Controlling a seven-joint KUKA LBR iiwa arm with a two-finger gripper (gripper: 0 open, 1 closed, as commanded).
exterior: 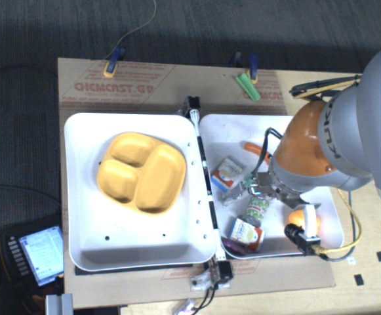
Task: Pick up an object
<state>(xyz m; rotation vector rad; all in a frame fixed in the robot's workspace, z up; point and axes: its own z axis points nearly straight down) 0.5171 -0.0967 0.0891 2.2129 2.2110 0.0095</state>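
Objects for the picking lie clustered in the right bin [275, 125]: a small carton with a red and blue face [227, 173] toward the bin's left wall, a green-labelled bottle [258, 207] lying on its side just right of it, a dark red packet [244, 233] at the near edge, an orange item [251, 148] toward the far side, and an orange round thing [297, 218] partly hidden under the arm at the near right. The left bin [85, 241] carries a yellow moulded tray [141, 171] with three hollows. The arm [308, 146] reaches in from the right, and its pincer [254, 188] sits low between the carton and the bottle, seemingly just above or against the bottle's top end. Whether its fingers are apart or together I cannot tell (the wrist and clutter mask them), and nothing can be seen caught between them. As I judge it, the approach is made, while the grasp and the lift are both left to do. On the worktop [111, 87] beyond the bins lie a green marker [248, 86] and two blue clips.
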